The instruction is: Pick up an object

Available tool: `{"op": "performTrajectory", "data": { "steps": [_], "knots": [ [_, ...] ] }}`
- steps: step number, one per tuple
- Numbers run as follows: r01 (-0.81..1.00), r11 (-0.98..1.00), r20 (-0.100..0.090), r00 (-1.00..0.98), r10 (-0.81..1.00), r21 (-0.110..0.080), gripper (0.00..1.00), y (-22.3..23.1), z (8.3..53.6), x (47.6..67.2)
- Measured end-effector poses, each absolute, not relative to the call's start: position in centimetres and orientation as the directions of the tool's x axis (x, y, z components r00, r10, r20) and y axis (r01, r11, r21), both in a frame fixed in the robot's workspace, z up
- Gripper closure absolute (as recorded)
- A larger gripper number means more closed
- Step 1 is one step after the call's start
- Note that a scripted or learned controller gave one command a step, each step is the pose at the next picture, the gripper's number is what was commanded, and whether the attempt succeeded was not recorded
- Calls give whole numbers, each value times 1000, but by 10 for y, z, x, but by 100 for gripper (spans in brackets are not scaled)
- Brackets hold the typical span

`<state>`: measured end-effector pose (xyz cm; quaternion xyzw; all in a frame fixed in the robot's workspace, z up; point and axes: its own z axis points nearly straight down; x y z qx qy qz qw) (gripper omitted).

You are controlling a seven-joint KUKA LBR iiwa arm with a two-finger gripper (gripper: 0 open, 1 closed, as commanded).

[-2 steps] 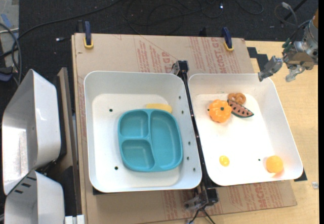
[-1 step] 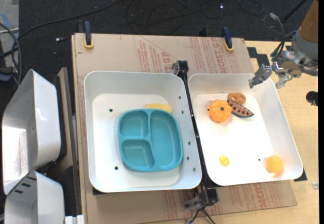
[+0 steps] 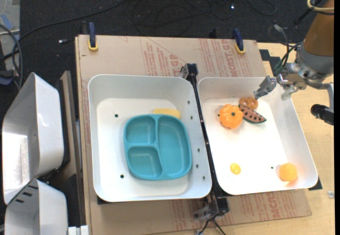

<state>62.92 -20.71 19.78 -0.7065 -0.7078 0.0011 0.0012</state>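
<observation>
The right bin [image 3: 297,138] holds an orange pumpkin [image 3: 231,116], a watermelon slice [image 3: 254,118] and a small brown piece [image 3: 247,103], all close together near its back. A small yellow piece [image 3: 235,168] and an orange ball [image 3: 287,172] lie toward its front. My gripper [image 3: 275,89] hovers over the bin's back right corner, just right of and above the brown piece. It is open, with nothing between its fingers [image 3: 264,88].
The left bin [image 3: 106,122] holds a teal divided plate [image 3: 158,147], with a yellow item [image 3: 166,113] partly hidden behind it. A black divider [image 3: 201,122] runs between the bins. White containers [image 3: 29,133] stand at the far left, off the bench.
</observation>
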Motion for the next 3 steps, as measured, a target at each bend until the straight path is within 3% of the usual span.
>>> {"op": "performTrajectory", "data": {
  "steps": [1,2,3],
  "knots": [
    [1000,3,0,-3,1000,-3,0,-209,137,636],
    [1000,5,-2,-5,1000,4,100,-209,152,637],
    [1000,3,-3,-3,1000,8,100,-214,215,640]
  ]
}}
